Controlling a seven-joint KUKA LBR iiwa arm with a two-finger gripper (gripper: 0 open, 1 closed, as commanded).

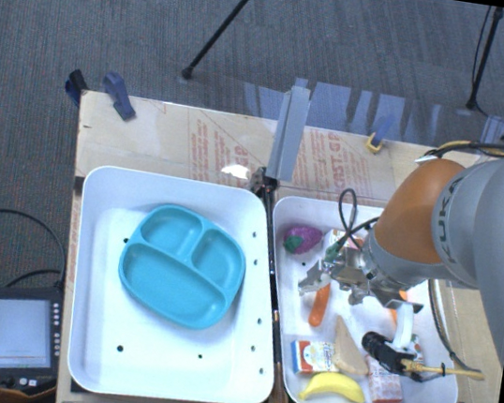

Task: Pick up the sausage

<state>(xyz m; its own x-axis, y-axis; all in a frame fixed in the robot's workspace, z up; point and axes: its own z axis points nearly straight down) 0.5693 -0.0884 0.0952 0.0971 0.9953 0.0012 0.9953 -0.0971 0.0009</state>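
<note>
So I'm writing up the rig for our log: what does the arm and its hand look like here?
The arm is a thick, rounded grey tube with an orange band above the wrist and dark lettering on the grey shell. A black cable loops beside the wrist. The hand is a small grey metal assembly, too cluttered to see in detail.

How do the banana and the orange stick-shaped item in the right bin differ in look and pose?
The banana is yellow, curved and thick; the orange stick-shaped item is straight and slim. The banana lies crosswise near the bin's front edge, away from the gripper; the orange item runs front to back directly below it. Both rest in the right bin.
</note>
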